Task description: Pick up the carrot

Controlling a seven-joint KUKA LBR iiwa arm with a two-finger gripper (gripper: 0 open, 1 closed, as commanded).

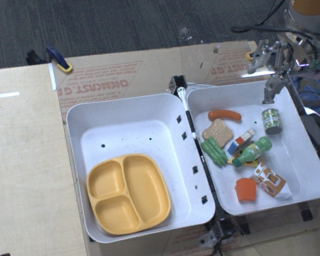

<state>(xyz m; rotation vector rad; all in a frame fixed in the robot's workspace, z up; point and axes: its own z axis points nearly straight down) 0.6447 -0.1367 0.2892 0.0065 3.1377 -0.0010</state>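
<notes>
Camera view: carrot [224,115] lies well left of the pincer [273,86]; its state unclear.

dark grey carpet [131,10] runs across twelve o'clock. below it a pale wooden bench [28,196] fills nine o'clock, with brown cardboard [117,77] spread under the centre, evenly lit.
</notes>
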